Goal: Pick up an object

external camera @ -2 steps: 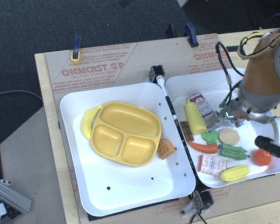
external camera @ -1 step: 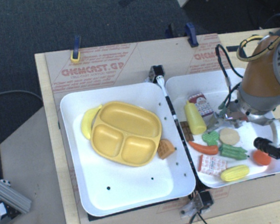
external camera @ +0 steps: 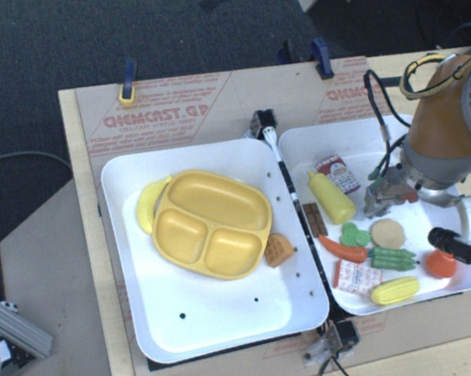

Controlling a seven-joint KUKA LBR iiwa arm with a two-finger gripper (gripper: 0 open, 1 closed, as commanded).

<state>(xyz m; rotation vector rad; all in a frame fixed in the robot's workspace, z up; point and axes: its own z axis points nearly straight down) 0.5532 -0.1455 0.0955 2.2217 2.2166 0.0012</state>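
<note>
Whether the jaws are open or closed, I cannot tell, because the grey metal gripper [external camera: 382, 197] is small and dark where it hangs low in the right bin [external camera: 296, 152], just above a round beige piece [external camera: 387, 233] and near the smooth yellow bottle [external camera: 331, 197]. This bin also holds a small red and white packet [external camera: 337, 172], a green vegetable [external camera: 354, 234], an orange carrot [external camera: 342, 248], green beans [external camera: 391, 258], bumpy yellow corn [external camera: 394, 292] and a red tomato [external camera: 440, 264], all looking like glossy plastic. Left bin [external camera: 228, 318] carries a yellow tray [external camera: 212, 222] with three compartments, tilted over a yellow plate [external camera: 149, 206], and a brown piece [external camera: 278, 250] touching the tray
</note>
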